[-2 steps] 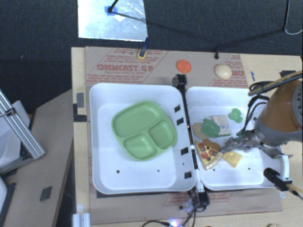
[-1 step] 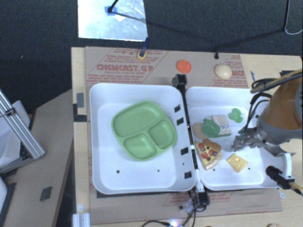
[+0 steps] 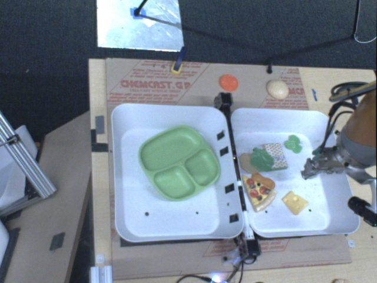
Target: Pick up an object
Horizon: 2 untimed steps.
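Observation:
The right bin [image 3: 312, 122] holds a pizza slice [image 3: 260, 191], a yellow cheese wedge [image 3: 294, 202], a dark green leafy piece [image 3: 261, 158], a patterned block [image 3: 275, 155] and a small light green piece [image 3: 293, 144]. My gripper [image 3: 311, 168] hangs low at the right side of this bin, to the right of the patterned block and above the cheese wedge. Nothing shows between its tips. The arm's grey body [image 3: 359, 140] comes in from the right edge.
The left bin [image 3: 126, 128] bears a green divided plate [image 3: 178, 163]. On the cardboard behind the bins lie an orange disc [image 3: 228, 83] and a cream egg-shaped thing [image 3: 277, 89]. A black hinge strip [image 3: 232, 158] separates the two bins.

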Tool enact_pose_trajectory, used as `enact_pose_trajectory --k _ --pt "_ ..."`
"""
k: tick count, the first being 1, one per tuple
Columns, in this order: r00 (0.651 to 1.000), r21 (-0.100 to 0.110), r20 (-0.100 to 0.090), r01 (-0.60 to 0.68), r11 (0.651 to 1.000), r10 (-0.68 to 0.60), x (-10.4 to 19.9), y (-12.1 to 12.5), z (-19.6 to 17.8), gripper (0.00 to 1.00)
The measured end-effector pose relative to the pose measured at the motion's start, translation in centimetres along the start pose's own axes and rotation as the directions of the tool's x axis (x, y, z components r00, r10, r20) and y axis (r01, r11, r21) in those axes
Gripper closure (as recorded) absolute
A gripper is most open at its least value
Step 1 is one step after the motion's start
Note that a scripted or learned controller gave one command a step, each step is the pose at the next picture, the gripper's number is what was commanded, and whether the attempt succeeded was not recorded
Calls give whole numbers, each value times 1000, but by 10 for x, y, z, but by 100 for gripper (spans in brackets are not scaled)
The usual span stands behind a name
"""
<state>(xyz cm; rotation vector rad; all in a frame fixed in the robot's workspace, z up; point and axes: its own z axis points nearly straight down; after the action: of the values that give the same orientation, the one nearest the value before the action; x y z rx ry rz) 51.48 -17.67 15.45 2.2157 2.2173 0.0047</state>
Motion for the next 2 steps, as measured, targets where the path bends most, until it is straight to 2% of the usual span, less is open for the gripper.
enact_pose_trajectory --k 1,2 --pt "1000 0 -1 3 1000 -3 -2 4 -44 100" --pt "1000 1 -1 4 1000 -4 -2 6 -72 100"
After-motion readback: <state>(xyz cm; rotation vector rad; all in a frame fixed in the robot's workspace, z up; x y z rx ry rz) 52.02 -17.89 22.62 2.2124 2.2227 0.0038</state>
